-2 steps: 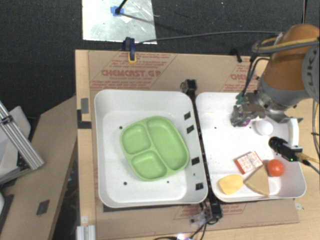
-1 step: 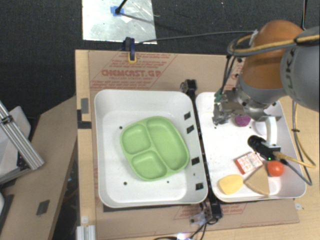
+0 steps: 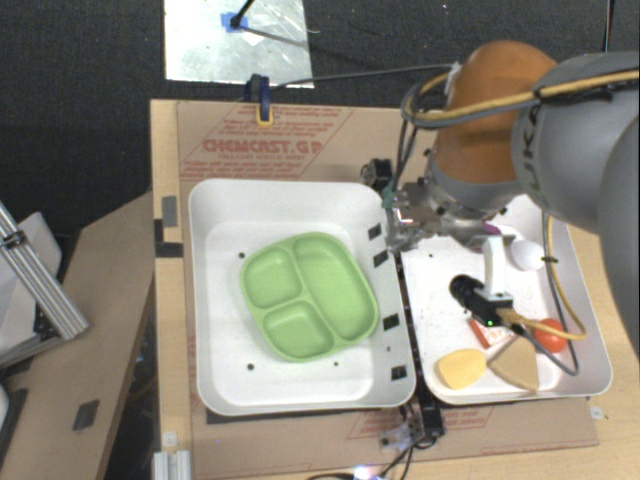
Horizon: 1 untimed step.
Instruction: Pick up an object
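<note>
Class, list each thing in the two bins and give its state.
Green divided plate: right way up, compartments empty, in left bin.
Yellow disc: lying flat, in right bin.
Tan wedge: lying flat beside the disc.
White egg-shaped thing: lying loose, right bin.

Brightness: even, fairly bright, from above.
Glare: white bins (image 3: 215, 298) nearly washed out; silvery sheet (image 3: 215, 38) shines.
Shadows: soft, under the arm (image 3: 580, 138).
Sharpness: mild grain; arm slightly soft.
</note>
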Motion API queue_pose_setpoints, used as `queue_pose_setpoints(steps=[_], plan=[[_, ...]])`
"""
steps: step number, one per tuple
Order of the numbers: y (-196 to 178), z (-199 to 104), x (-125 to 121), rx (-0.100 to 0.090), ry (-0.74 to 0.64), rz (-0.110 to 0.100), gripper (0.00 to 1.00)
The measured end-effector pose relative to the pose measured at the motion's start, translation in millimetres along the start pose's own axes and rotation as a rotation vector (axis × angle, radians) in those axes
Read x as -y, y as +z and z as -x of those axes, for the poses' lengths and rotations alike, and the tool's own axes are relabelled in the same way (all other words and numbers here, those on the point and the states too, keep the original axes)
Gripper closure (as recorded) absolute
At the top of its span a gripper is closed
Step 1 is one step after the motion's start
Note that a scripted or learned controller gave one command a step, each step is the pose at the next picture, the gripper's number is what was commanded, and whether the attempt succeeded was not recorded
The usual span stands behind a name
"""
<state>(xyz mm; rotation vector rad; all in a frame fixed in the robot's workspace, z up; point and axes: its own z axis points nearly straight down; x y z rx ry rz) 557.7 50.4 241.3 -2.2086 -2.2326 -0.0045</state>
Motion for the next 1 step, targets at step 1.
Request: queue_pose_setpoints(steps=[1], plan=[[8.2, -52.2, 6.1, 0.000, 0.001, -0.001, 1.00]])
